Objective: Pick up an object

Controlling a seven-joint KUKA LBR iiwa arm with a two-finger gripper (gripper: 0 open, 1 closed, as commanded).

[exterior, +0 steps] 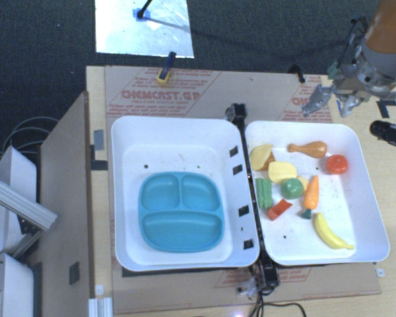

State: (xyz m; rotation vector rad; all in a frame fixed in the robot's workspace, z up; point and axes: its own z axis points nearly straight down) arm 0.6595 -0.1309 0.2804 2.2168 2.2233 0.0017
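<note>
The gripper [331, 102] hangs above the far rim of the right bin [366, 177], and its two fingers [315, 103] stand apart with nothing between them. The arm [386, 35], grey with an orange band, rises behind the fingers toward the upper right. The toy foods all lie in the right bin, below the fingers and nearer the camera. Closest to the fingers is a brown drumstick [309, 149], with a red tomato [336, 164] just beside it. To the lower left of the fingers sit a yellow wedge [261, 156] and a yellow block [282, 172], near each other. Farther down from the fingers come a green ball [292, 188], an orange carrot [311, 192], a green pod [264, 192] and a small red piece [280, 209]. The yellow banana [331, 232] lies farthest from the fingers, toward the near corner of the bin. Well off to the left of the fingers, the left bin [129, 144] holds a blue divided plate [181, 211]. Both bins rest on the desk [198, 94].
</note>
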